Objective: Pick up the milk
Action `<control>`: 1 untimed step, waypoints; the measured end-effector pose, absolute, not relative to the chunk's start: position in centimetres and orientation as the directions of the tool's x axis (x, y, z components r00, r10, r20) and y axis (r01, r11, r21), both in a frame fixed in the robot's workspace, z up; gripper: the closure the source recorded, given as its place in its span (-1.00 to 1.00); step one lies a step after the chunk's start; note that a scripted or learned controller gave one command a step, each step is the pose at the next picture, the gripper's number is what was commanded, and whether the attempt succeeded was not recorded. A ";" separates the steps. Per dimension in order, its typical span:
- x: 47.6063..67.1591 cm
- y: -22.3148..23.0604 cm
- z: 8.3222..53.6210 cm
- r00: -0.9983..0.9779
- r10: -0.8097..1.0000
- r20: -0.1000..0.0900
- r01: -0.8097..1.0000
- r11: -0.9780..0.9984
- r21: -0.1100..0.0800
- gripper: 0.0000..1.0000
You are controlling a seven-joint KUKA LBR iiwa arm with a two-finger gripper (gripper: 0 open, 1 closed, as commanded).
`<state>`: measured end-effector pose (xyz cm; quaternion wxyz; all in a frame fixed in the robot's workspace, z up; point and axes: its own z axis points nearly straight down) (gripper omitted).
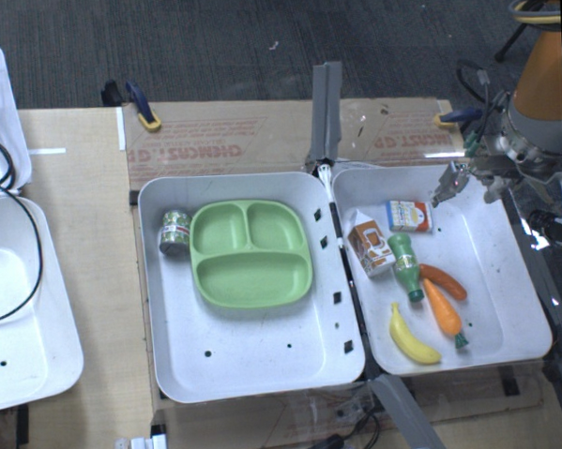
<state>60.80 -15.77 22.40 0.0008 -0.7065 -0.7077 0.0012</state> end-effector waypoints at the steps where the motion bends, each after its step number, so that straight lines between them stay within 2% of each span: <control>1: 59.5 -8.6 19.0 0.290 0.957 -0.001 0.957 -0.290 -0.005 -1.00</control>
